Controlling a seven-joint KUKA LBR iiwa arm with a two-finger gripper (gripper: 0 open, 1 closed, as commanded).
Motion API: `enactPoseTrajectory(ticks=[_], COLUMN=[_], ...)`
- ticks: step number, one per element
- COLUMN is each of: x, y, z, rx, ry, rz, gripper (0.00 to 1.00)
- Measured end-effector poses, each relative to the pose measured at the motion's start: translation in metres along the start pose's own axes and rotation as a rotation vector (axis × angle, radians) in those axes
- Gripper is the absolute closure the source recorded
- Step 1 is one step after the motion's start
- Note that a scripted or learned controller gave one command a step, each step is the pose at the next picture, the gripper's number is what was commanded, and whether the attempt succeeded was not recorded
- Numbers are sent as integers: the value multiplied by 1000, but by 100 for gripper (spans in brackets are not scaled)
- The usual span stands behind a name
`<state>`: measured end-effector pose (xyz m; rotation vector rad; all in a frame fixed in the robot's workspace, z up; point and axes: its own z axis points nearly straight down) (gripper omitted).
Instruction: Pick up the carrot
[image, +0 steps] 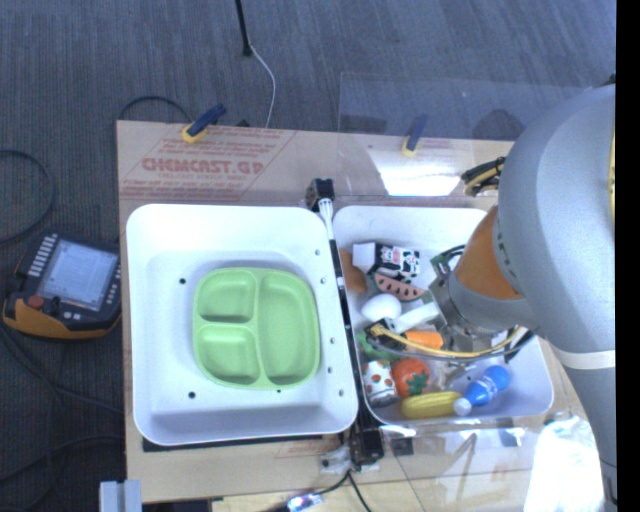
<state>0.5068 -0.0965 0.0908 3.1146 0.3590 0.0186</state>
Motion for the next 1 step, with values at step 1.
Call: enactPoseTrajectory(ticks=[1], x=[-13], y=[-4], z=[-2], rx=[-10], ry=[16], rz=[26], gripper=[0])
